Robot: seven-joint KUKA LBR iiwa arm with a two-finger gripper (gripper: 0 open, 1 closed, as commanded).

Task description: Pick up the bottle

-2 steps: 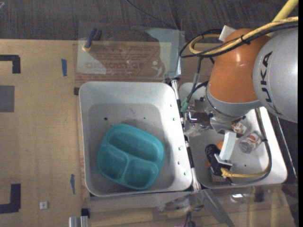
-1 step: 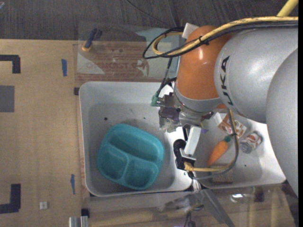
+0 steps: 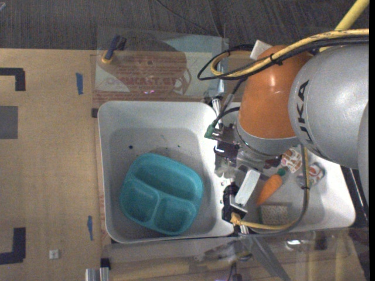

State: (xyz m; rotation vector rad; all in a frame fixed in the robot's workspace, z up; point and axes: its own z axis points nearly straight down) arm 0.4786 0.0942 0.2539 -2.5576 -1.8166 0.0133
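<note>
Left bin (image 3: 105, 157): a teal divided plate (image 3: 161, 193) lies flat on the floor, toward the near wall.

Right bin (image 3: 335, 206): mostly covered by the arm (image 3: 328, 98), which comes in from the right, orange band above the wrist. The gripper (image 3: 231, 164) hangs low at this bin's left wall, just beside the divide between the bins. Its working end is under the wrist hardware, so I cannot tell if it is spread or closed, or whether it grips anything.

Contents seen past the arm:
- an orange toy carrot (image 3: 269, 189), lying at a slant
- a grey speckled block (image 3: 273, 213) just below the carrot

Bottle: not certain. A small white item with red print (image 3: 291, 160) sits at the carrot's upper end, partly under the arm, and may be it.
</note>
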